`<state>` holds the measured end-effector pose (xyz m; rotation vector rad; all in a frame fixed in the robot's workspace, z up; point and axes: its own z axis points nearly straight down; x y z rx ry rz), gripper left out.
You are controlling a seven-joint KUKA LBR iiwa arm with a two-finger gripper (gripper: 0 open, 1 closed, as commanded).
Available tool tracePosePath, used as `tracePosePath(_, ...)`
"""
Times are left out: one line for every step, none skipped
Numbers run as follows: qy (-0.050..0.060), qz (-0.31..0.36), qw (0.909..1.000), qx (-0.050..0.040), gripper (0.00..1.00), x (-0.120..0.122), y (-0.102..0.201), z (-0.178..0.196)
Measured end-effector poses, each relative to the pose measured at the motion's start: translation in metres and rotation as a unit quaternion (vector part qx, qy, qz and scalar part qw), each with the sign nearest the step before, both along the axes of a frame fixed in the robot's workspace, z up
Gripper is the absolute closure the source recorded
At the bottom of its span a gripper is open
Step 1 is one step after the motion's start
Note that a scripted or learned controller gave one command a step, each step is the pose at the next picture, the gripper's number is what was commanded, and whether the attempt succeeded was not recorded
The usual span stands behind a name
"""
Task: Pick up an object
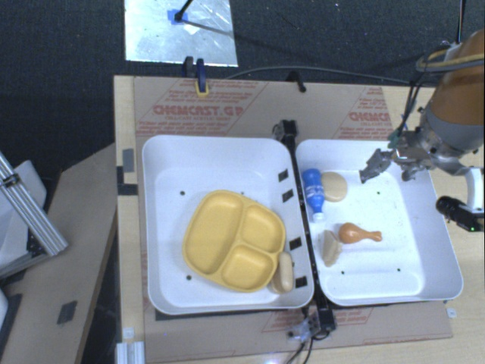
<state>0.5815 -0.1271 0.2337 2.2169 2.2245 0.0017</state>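
Above the right bin (pixel 436 279), the end effector (pixel 377 165) hangs with fingers apart, holding nothing; chicken drumstick (pixel 358 234) and blue bottle (pixel 313 190) lie ungrasped. Pickup outstanding.

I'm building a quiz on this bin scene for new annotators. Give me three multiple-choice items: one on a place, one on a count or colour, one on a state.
1. Where does the yellow tray lie?
A. left bin
B. right bin
C. on the bench outside the bins

2. What colour is the bottle?
A. red
B. blue
C. green

3. How does the bottle rest?
A. upright in the bin's middle
B. between the gripper's fingers
C. lying beside the divider

Answers: 1 A, it sits inside the left bin. 2 B, its body is blue. 3 C, it lies flat in the right bin, apart from the gripper.
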Motion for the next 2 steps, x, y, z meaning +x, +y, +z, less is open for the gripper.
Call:
tracePosePath(0.002,-0.001,1.0000,0.0001,0.00,0.001,-0.006,-0.060)
tracePosePath(0.003,-0.001,1.0000,0.0003,0.00,-0.003,-0.009,-0.123)
